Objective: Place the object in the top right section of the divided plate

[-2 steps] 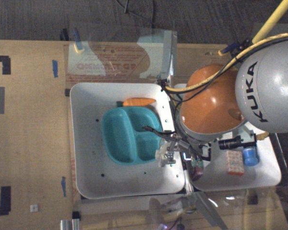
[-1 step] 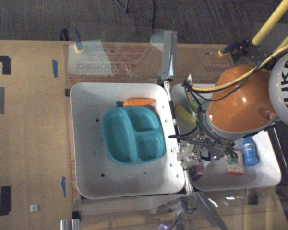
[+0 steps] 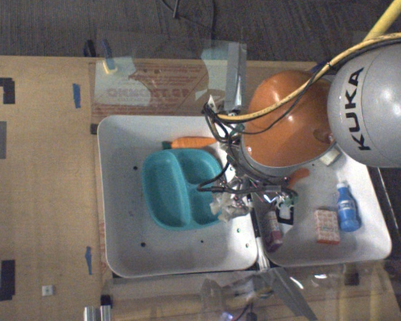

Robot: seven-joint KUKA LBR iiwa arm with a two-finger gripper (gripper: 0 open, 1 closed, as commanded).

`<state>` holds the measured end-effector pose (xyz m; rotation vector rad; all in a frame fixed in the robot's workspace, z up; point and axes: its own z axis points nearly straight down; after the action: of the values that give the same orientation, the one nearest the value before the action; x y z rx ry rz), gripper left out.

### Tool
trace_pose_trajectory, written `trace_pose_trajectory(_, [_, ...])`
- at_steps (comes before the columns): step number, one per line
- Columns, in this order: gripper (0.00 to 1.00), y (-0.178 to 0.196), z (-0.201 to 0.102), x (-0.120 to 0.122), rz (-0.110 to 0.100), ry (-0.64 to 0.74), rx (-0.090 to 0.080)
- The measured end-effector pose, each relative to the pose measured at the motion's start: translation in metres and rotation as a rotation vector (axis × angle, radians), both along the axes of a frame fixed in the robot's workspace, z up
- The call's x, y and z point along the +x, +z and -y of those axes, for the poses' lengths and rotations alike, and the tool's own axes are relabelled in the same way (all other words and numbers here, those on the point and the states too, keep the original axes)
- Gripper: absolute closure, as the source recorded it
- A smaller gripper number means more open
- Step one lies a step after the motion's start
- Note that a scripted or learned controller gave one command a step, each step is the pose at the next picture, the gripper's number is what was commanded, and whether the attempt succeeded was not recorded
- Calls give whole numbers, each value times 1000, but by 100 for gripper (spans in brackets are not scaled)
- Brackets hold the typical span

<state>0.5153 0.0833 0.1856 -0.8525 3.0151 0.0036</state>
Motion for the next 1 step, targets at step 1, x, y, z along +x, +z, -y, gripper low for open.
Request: trace_pose_trajectory(1, [100, 0, 64, 15, 1, 360, -3])
